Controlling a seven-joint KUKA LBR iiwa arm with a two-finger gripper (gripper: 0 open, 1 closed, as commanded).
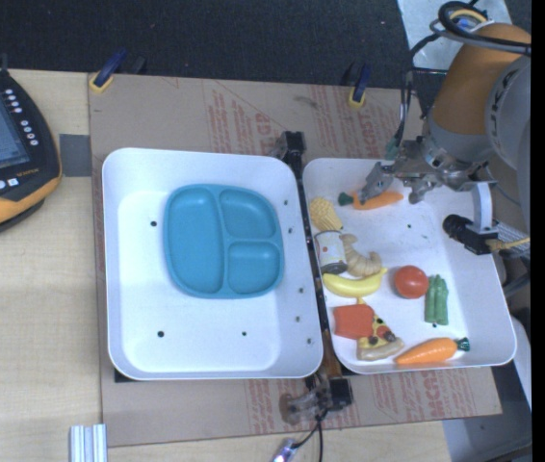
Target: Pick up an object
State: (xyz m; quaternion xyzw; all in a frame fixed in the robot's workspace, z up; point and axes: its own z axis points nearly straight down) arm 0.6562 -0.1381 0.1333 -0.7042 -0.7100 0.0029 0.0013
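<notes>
Down at the near edge of the right bin point(504, 349) a big toy carrot point(428, 351) is lying beside a pizza slice point(378, 341) and a red block point(353, 320). A bit farther in, a banana point(352, 283), a tomato point(409, 281) and a green veggie point(436, 298) are sitting close together, with a corn cob point(325, 214) by the left wall. The left bin point(133, 345) is holding a blue plate point(222, 239) with three parts.

The claw point(395, 177) is hanging over the far end of the right bin, right above a small carrot point(376, 200). Its two fingers are looking spread apart, one on each side of the small carrot, and they are not squeezing it yet, I think.

To do this step well, the claw should be going straight down so the small carrot sits in the middle between the fingers. It should be closing slowly across the thin part, not along it. The small carrot is round and smooth, so it may be slipping or rolling away if one finger touches first. The bin's far wall is near, so the claw needs to be keeping off it
</notes>
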